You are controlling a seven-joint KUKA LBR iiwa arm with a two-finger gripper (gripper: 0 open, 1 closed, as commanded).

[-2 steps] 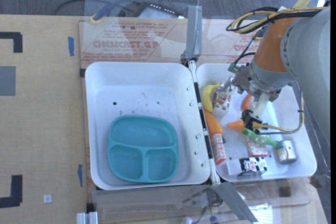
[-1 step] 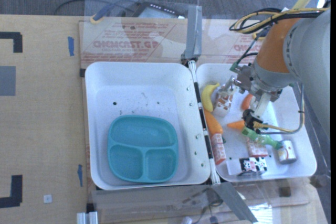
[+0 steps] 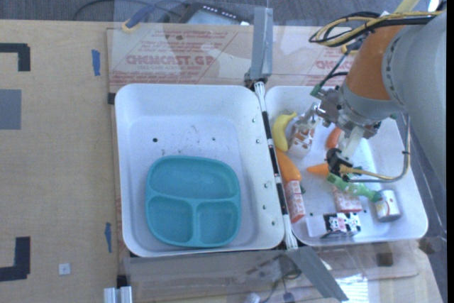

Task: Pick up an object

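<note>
The gripper (image 3: 323,121), spread or pressed together I cannot tell, hangs low in the view's right bin (image 3: 389,152), and the short carrot (image 3: 317,169) lies just toward the view's bottom edge from it, long axis crosswise.

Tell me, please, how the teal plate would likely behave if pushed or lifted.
The plate looks like moulded plastic with three compartments, so it is probably stiff and light. Lying flat on the bin floor, it would likely slide rather than tip. Its low rim may offer little to pinch.
</note>
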